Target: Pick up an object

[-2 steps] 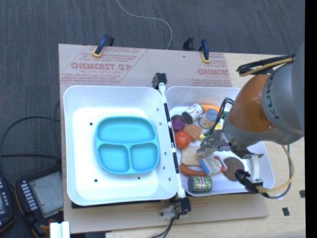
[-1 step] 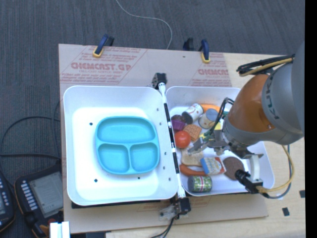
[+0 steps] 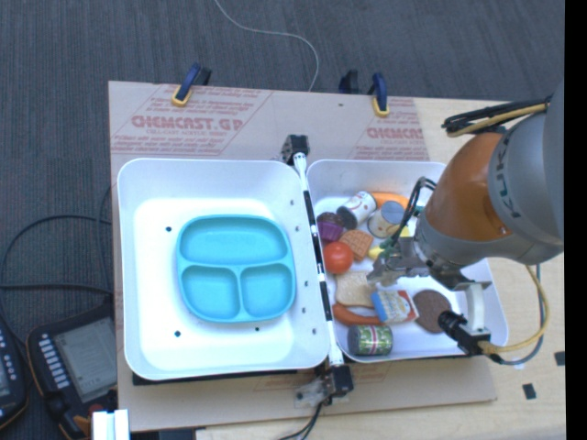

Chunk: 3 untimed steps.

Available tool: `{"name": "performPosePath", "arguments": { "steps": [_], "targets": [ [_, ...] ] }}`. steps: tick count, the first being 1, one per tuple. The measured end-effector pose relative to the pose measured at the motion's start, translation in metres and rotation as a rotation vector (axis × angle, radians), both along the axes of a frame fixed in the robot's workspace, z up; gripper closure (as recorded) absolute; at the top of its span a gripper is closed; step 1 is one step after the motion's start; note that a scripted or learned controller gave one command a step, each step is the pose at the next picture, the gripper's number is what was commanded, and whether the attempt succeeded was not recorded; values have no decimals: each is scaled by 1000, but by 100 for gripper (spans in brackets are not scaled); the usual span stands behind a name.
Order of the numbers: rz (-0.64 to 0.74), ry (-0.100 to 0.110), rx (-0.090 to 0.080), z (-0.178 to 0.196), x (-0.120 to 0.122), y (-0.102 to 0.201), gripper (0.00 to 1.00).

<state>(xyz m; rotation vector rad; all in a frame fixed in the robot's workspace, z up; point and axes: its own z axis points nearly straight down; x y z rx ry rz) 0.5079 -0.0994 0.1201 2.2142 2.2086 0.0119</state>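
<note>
The right white bin (image 3: 495,314) holds a pile of toy food. In it lie a red tomato (image 3: 337,258), a tan cracker (image 3: 357,244), a purple piece (image 3: 328,226), a white bread slice (image 3: 352,289), a sausage (image 3: 356,315), a green can (image 3: 370,340), a brown cookie (image 3: 428,309) and a blue-and-red packet (image 3: 394,305). My gripper (image 3: 391,269) hangs low over the middle of the pile, just above the packet and right of the bread slice. The arm's orange band (image 3: 463,200) and grey body hide the bin's right part.
The left white bin (image 3: 147,200) holds a light blue divided plate (image 3: 237,266). An orange item (image 3: 391,199), a small tin (image 3: 393,214) and a white cup (image 3: 360,207) sit at the back of the right bin. A black divider rail (image 3: 312,236) runs between the bins.
</note>
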Motion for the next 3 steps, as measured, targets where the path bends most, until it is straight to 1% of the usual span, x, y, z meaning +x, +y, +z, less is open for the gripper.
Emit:
{"name": "performPosePath", "arguments": {
  "steps": [1,2,3],
  "targets": [
    [0,0,0,0,0,0,0],
    [2,0,3,-30,-15,5,0],
    [1,-5,1,-18,-13,4,100]
  ]
}}
